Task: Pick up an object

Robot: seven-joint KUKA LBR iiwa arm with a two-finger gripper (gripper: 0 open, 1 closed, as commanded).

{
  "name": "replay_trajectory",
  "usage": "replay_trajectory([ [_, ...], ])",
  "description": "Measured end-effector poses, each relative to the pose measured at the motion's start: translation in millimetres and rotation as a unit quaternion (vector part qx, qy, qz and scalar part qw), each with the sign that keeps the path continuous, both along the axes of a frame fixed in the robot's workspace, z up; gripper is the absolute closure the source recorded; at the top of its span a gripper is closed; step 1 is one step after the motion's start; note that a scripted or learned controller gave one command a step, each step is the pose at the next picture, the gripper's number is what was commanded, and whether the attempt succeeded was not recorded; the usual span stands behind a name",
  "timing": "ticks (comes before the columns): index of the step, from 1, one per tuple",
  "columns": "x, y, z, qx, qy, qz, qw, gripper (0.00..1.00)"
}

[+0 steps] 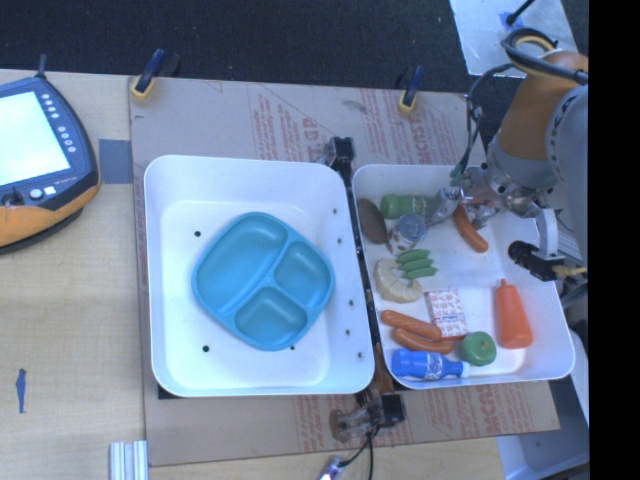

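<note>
Camera view shows toy food crowding the right bin (540,368): blue bottle (428,366) nearest, then orange bottle (512,315), with the gripper (455,206) low over a sausage (470,230) at the far end, its grasp state unclear.

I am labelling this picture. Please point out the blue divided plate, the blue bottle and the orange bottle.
blue divided plate (263,280), camera view, centre ridge.
blue bottle (425,366), camera view, body.
orange bottle (513,318), camera view, body.
</note>
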State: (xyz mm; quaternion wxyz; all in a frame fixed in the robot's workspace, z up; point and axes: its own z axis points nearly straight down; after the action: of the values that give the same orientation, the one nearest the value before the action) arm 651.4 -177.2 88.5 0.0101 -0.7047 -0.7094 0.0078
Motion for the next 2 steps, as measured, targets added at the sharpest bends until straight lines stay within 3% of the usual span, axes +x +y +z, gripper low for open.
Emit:
replay_trajectory([
  [2,1.3,19.1,0.9,0.0001,-0.003,0.0,1.0,0.0],
])
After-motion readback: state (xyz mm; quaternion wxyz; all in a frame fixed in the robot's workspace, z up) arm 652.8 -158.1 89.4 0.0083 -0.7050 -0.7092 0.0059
